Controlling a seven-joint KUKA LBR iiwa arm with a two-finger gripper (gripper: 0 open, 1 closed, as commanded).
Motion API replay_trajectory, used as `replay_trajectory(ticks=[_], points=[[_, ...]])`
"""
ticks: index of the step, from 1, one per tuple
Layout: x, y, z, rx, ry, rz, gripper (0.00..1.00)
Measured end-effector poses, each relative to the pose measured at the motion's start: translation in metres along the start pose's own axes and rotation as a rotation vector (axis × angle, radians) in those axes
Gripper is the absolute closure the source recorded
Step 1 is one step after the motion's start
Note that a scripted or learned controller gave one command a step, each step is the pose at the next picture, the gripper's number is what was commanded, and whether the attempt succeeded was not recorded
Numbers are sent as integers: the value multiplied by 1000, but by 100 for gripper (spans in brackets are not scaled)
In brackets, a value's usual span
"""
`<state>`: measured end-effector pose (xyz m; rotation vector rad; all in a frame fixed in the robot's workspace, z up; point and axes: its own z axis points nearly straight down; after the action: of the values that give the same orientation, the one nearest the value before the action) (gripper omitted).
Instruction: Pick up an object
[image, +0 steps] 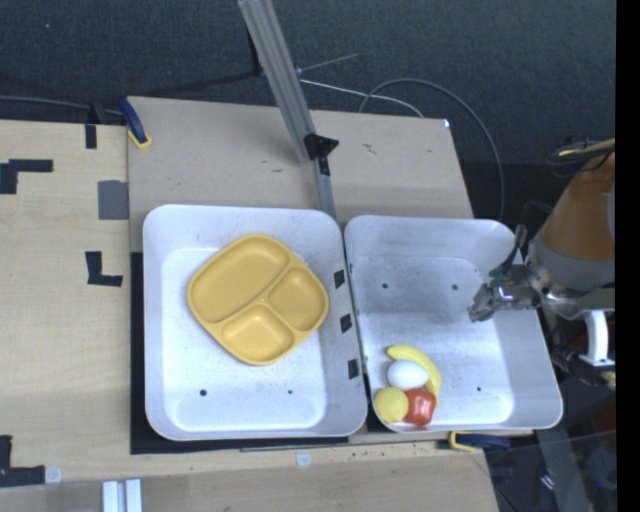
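Nothing was yet lifted: the claw (488, 302) hovered at the right bin's (430, 240) three o'clock edge, jaw state unclear, toy food pile (408, 388) untouched at six o'clock.

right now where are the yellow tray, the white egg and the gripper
yellow tray (258, 298): camera view, on the ridge where its three compartments meet
white egg (405, 375): camera view, on the middle of its shell
gripper (486, 303): camera view, at the fingertips over the right bin
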<state>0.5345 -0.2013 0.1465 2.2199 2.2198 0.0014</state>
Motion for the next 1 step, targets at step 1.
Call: replay_trajectory(ticks=[1], points=[[-5, 5, -62, -3, -2, -2, 100]])
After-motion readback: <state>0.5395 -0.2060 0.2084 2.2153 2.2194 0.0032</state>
